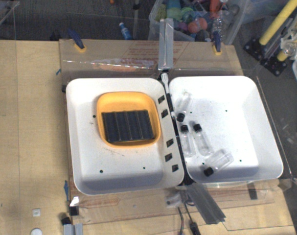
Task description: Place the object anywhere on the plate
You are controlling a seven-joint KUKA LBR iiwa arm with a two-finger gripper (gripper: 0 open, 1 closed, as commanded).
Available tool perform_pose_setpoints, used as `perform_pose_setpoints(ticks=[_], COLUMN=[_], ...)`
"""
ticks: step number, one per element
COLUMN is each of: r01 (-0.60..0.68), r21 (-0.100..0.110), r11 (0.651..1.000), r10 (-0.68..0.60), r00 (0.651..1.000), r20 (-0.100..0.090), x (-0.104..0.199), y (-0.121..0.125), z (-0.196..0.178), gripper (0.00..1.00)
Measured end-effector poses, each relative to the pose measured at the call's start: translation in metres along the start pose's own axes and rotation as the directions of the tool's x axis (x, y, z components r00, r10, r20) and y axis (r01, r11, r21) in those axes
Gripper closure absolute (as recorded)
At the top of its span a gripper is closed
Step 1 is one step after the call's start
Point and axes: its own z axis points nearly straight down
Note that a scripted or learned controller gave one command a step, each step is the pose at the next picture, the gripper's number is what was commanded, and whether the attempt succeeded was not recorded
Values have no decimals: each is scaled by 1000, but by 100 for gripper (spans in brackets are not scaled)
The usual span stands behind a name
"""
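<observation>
An orange plate (126,98) with rounded corners lies in the left white bin (84,160), a little toward its back. A dark grey ribbed rectangular object (127,126) rests flat on the plate and covers most of its front half. Several clear vials with black caps lie in the right white bin (246,111), along its left side: one near the back (183,103), a pair side by side (201,140), and one at the front (217,160).
A ridge (169,131) with black marks separates the two bins. Behind the bench stands a clear box (197,9) of colourful toys. A yellow pole (283,13) leans at the back right. Blue clamps (78,43) hold the bench's back edge.
</observation>
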Motion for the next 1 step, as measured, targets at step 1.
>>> perform_pose_setpoints(ticks=[1], r01=[320], r21=[-1], r11=[947], r10=[-320], r00=[947], r20=[1], x=[0], y=[0], z=[0], gripper=[100])
